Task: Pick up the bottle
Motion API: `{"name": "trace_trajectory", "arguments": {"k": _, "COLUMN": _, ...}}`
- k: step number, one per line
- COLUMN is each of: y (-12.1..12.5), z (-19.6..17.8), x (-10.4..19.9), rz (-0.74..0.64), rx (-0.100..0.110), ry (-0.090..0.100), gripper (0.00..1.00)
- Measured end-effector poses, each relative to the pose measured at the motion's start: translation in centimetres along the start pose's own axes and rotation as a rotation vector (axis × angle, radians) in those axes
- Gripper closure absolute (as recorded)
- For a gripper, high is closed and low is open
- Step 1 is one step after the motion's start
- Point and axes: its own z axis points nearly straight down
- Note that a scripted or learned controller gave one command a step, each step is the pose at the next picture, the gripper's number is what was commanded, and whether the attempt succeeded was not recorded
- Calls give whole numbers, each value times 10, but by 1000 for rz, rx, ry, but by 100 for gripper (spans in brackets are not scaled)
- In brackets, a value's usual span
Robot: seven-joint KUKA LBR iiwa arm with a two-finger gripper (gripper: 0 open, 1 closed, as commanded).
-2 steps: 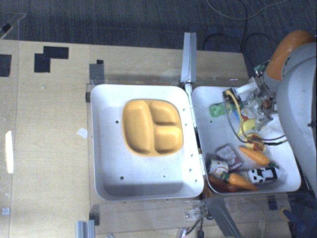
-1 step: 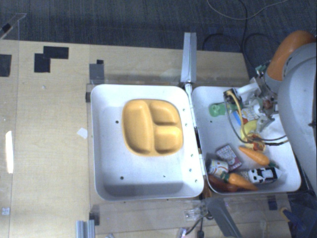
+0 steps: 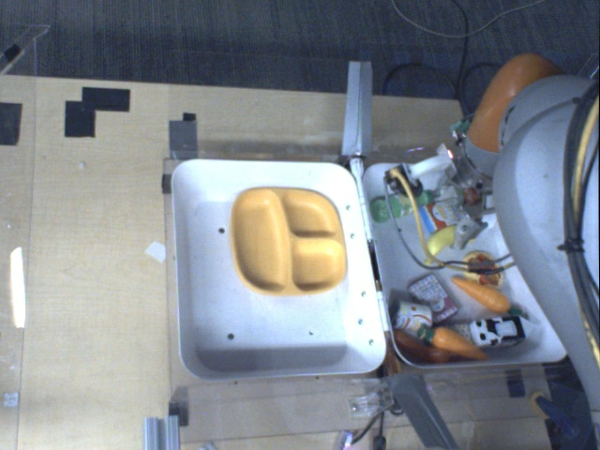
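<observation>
Much bare floor — left bin (image 3: 202,279).

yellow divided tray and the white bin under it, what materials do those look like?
Yellow three-compartment tray: likely moulded plastic, matte; rounded edges and soft, even shading. Left shallow white bin: looks like plastic or coated metal, smooth semi-gloss; faint sheen, rounded corners, small dark holes. Can't settle which.

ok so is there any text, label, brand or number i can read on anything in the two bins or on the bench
No text can be read in this view.
Small patterned packet in the right white bin: printing too small and blurred to read.
Black-and-white toy: markings, no legible letters.
Colourful bottle-like item near the claw: print too blurred to read.
Black tape shapes on the wooden bench: plain marks, not letters.
</observation>
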Motion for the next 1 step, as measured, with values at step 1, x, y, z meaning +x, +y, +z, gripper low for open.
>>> {"name": "trace_trajectory", "arguments": {"k": 1, "y": -36, "z": 0, "x": 6, "rz": -30, "rx": -2, "ry": 1, "gripper": 0}}
